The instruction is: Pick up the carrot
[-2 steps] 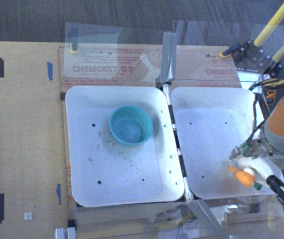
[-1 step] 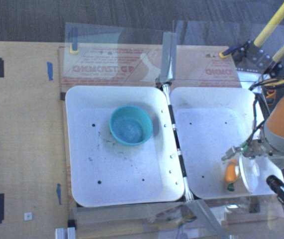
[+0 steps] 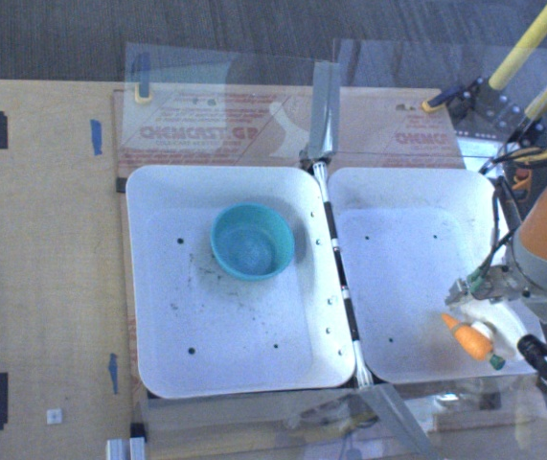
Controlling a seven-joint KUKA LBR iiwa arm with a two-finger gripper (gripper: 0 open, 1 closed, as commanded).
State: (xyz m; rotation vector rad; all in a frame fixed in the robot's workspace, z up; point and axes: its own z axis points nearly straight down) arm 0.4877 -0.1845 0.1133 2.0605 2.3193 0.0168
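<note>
The carrot (image 3: 468,337) is lying in the lower right of the frame, on the floor of the right bin (image 3: 398,257) near its right wall — not lifted yet. The gripper (image 3: 489,305) is hanging just above and beside it, and I cannot tell how its fingers are standing. So the approach is looking done; the grasp and lift are still waiting. The blue bowl (image 3: 252,241) is sitting in the left bin (image 3: 158,333), well apart.

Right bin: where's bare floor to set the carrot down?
Right bin: bare from the divider to mid-floor. Crowded at its near right corner, around the carrot and gripper. Left bin: bare all around the blue bowl.
</note>
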